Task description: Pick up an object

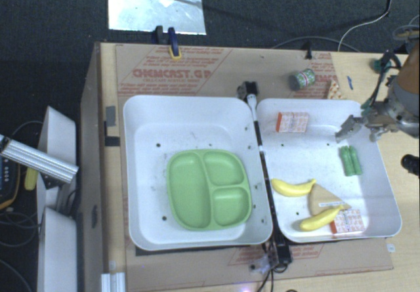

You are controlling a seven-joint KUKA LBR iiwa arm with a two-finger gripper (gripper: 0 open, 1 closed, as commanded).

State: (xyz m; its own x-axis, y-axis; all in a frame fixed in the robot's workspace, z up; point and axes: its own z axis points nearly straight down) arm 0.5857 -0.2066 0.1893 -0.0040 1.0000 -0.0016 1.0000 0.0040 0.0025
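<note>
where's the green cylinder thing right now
The green cylinder lies in the right bin, near its right wall, just below the pincer and up-right of the bananas.

Counts — two white bins [141,126], one green divided plate [210,189], two bananas [293,187], two small red-and-white cartons [292,123], one green ridged piece [351,161], one tan wedge [324,198].

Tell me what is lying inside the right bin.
In the right bin: two bananas, a tan wedge, a green object and two small cartons. The lower banana covers part of the wedge.
</note>
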